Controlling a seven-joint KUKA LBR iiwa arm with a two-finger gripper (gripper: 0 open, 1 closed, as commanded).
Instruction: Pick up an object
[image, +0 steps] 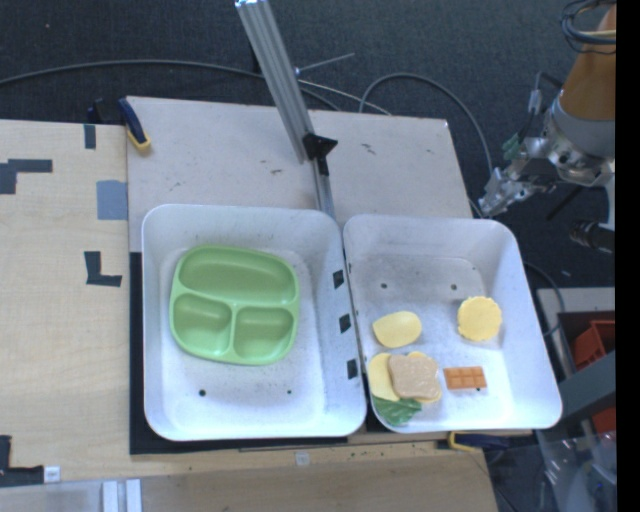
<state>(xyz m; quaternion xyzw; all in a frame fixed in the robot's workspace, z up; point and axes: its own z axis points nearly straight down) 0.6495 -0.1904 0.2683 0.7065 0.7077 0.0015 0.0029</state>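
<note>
Five food pieces sit in the right-hand shallow white bin (520, 300), nearest the round yellow ridged chip (479, 318), down-left of the end effector (500, 190), which hangs outside the bin's far-right corner, opening impossible to tell

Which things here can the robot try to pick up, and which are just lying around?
For the job: the tool; yellow oval piece; yellow round piece; orange waffle piece; toast slice on a green leaf.

Just lying about: green divided plate in the left bin; metal pole; cables.
</note>
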